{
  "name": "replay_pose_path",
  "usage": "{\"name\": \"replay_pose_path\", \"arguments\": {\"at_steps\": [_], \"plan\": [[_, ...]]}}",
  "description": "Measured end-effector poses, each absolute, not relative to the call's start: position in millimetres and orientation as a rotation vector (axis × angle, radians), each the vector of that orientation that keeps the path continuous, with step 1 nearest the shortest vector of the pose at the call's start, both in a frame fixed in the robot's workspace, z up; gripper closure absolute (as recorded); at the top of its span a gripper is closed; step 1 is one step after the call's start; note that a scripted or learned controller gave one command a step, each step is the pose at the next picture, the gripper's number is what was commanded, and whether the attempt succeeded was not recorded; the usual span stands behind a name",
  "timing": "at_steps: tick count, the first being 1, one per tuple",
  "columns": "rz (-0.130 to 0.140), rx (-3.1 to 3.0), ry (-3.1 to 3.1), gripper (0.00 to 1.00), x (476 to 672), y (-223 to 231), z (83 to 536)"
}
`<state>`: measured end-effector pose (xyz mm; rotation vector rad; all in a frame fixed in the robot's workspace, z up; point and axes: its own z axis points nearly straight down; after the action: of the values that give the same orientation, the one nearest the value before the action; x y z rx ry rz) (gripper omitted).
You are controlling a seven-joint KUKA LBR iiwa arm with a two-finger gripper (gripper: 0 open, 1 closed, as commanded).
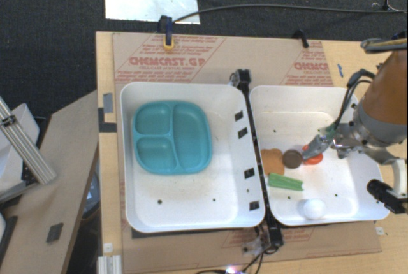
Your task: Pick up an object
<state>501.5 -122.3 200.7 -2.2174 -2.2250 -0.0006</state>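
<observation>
So the arm [382, 107] comes in from the right, orange band up top, wrist bent down into the right bin [287, 107]. Its jaws [317, 146] sit low by an orange-red object [312, 158]; can't tell if they're spread or pinching. The board under both bins reads "CHEMCAST GP" in red [167, 61]. Right bin also has a brown disc [292, 158], a tan piece [273, 160], a green strip [285, 182] and a white ball [313, 208]. Left bin [191, 215] holds a teal divided tray [172, 137].
</observation>
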Motion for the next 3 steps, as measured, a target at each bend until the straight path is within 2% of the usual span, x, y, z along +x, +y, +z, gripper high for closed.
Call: {"name": "replay_pose_path", "arguments": {"at_steps": [2,3], "plan": [[0.000,-2.219,-2.222,0.00,515.5,-125.8,91.4],[-0.001,-2.221,-2.222,0.00,516.1,-125.8,84.6]]}}
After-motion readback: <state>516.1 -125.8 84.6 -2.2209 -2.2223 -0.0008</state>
